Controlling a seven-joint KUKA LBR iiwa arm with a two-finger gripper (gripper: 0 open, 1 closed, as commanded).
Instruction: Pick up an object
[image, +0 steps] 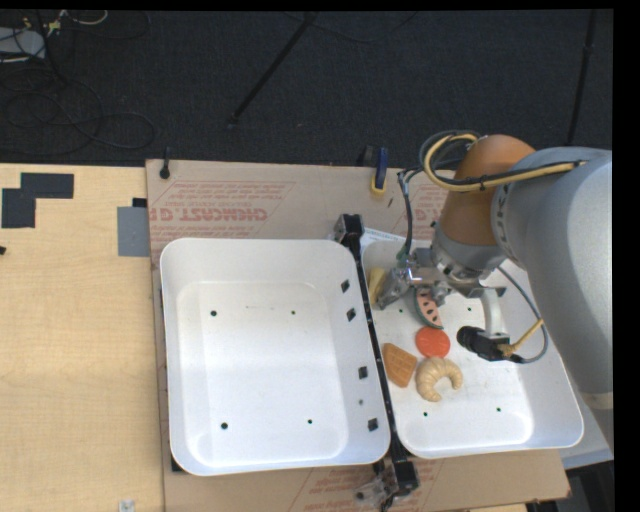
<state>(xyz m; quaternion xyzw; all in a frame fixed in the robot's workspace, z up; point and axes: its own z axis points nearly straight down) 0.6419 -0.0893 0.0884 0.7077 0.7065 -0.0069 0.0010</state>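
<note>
The grey arm (590, 270) looms large at the right of the camera view. Its orange band (485, 185) sits above the wrist as it reaches down into the right bin (540, 425). The claw (412, 282) hangs low over the far left part of that bin, close to the wall shared with the left bin (260, 350). From this angle it cannot be told whether the claw is spread or pressed together, and nothing can be seen pinched in it.

All the pickable things lie in the right bin, gathered in its left half. A yellow piece (378, 286) lies just beside the claw, against the dividing wall. A watermelon slice (430, 308) lies just under the wrist, on the claw's right. Nearer the front, a round red piece (433, 343) lies just beside the slice. A tan croissant (440, 377) is touching or nearly touching its front edge. An orange wedge (399, 364) lies to the croissant's left, near the divider.

Both bins rest on a cardboard sheet (230, 205) laid over the pale wooden worktop (70, 350).
</note>
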